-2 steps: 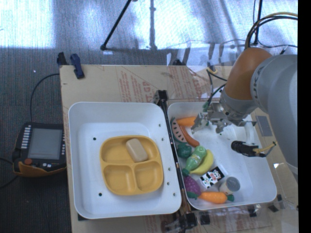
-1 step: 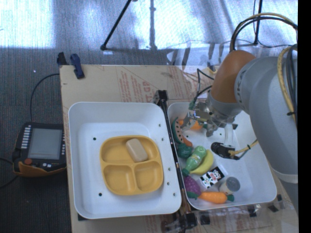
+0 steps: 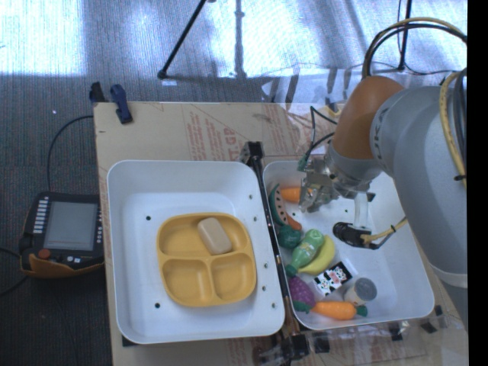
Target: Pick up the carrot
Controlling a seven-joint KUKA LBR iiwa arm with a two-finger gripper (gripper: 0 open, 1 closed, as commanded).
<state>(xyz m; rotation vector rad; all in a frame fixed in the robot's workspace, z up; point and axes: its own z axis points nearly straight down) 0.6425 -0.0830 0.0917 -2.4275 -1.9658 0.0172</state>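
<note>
Bins: we count two, white plastic. Left bin [image 3: 130, 204] carries one yellow divided plate [image 3: 179, 280] with one beige block [image 3: 215, 235]. Right bin [image 3: 404, 280] has one carrot [image 3: 336, 309], front edge. Gripper [image 3: 314, 197]: grip state we cannot tell.

- Yellow divided plate [image 3: 204, 268] in the middle of the left bin [image 3: 126, 204], a beige bar of soap [image 3: 215, 235] in its top compartment.
- Banana [image 3: 326, 256], green bottle [image 3: 306, 247] and purple grapes [image 3: 303, 289] near the right bin's [image 3: 404, 280] left wall.
- Teach pendant [image 3: 65, 233] on the floor beyond the table's [image 3: 175, 128] left edge.
</note>
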